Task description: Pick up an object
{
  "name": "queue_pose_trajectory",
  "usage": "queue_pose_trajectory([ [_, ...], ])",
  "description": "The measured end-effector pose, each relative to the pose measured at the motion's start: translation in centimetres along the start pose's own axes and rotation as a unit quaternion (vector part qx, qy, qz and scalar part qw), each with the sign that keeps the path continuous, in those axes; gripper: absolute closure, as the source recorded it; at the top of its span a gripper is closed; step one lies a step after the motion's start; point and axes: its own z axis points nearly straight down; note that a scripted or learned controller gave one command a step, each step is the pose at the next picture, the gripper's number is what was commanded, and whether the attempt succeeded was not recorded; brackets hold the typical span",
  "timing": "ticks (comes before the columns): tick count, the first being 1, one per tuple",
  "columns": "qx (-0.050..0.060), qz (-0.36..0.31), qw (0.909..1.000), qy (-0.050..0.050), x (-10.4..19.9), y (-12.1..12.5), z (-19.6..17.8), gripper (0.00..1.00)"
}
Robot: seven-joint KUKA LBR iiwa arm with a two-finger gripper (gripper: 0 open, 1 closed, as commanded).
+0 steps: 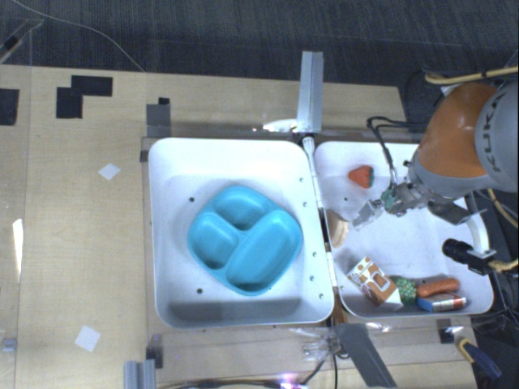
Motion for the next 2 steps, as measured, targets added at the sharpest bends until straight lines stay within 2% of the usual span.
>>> queue_pose_trajectory([
  [1,-0.001,-0.039,0.9992,-0.001,-3.4,8.4,4.2,0.00],
  [2,-0.006,-0.042,0.9991,-0.004,-3.5,8.8,2.7,1.00],
])
